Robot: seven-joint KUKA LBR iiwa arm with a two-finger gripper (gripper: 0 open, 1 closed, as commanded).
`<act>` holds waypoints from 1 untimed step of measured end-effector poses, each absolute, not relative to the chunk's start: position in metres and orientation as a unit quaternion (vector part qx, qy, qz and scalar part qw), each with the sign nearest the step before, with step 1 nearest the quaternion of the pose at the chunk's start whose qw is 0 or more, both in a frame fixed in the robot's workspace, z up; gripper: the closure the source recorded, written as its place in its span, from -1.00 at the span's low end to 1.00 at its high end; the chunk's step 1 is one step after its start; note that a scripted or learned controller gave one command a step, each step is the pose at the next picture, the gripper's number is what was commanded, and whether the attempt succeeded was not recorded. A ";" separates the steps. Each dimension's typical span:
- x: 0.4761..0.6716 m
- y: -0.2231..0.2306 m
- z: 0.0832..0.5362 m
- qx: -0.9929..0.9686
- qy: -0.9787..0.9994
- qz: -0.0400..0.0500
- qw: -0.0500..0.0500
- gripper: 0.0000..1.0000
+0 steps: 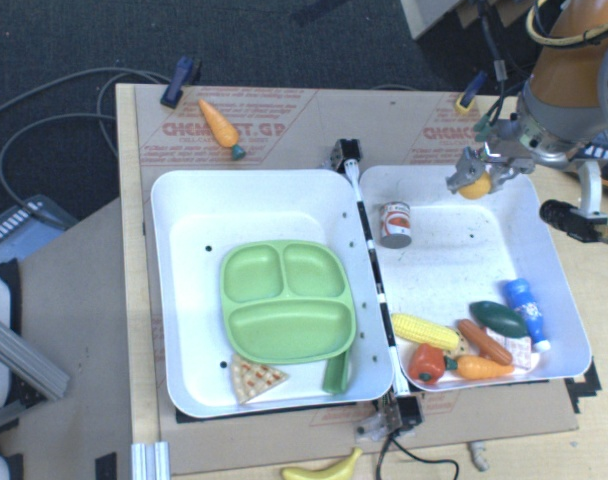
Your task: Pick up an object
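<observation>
A: Over the right bin's (554, 268) far corner sits the gripper (477, 176), w/ a small yellow-orange object (474, 187) between its fingers, closed on it, looks held clear of the bin floor.

B: So pick's basically made?

A: Prob. Grip looks to be on the top of it, so I'd lift straight up, slow, no swing, keep the wrist level so it doesn't slip.

B: Anything close by to hit?

A: Bin rim's right beside it, so go up before going sideways. Can (395, 224) lies nearby toward the divider. Corn (424, 331), tomato (427, 364), blue bottle (524, 311) are well apart at the near end. Green tray (287, 301) and pizza slice (254, 377) in the left bin (184, 268), no issue.
</observation>
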State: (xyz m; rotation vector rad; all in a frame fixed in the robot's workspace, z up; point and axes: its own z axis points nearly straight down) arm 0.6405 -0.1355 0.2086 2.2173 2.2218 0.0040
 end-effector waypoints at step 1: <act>0.642 -0.049 0.219 0.706 0.708 0.000 0.000 1.00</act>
